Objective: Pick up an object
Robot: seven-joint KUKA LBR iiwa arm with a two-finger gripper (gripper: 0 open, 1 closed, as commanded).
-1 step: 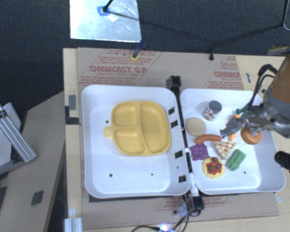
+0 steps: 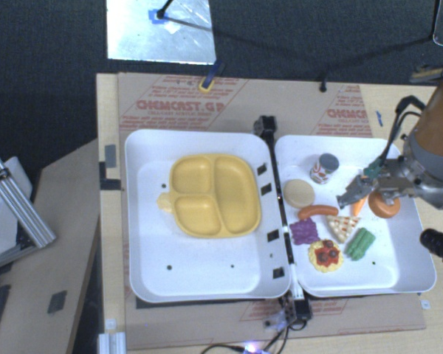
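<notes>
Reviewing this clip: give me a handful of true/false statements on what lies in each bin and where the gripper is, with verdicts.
1. The yellow divided plate lies in the left bin. True.
2. The small can stands in the left bin. False: it stands in the right bin, near its far edge.
3. The gripper is above the right bin, close to the pizza slice. True.
4. The purple grapes rest on the yellow divided plate. False: they lie in the right bin, beside the sausage.
5. The green vegetable lies in the right bin. True.
</notes>
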